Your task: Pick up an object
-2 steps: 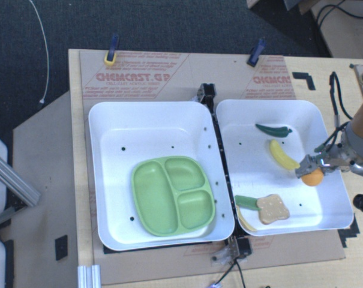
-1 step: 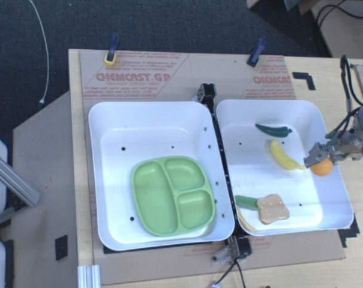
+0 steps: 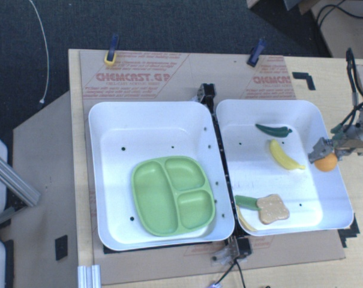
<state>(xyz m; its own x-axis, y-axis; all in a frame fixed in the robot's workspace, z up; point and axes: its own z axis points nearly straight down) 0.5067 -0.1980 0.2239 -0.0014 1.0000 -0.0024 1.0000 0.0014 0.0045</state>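
Note:
My gripper (image 3: 329, 155) hangs over the right rim of the right bin (image 3: 301, 110), coming in from the right edge of the view. A small round orange fruit (image 3: 327, 163) sits between its grey fingers (image 3: 318, 150), which are shut on it, above the bin's right wall. Lying in the right bin are a dark green pepper (image 3: 274, 130), a yellow banana (image 3: 284, 155), a slice of toast (image 3: 272, 209), and a green piece (image 3: 246, 201) beside the toast. A pale yellow item pokes out under the toast.
The left bin (image 3: 109, 125) holds a green divided plate (image 3: 172, 194). A black clamp (image 3: 206, 92) sits at the back between the bins. Blue clips (image 3: 256, 53) pin the cardboard sheet at the back. Cables hang at the far right (image 3: 352, 89).

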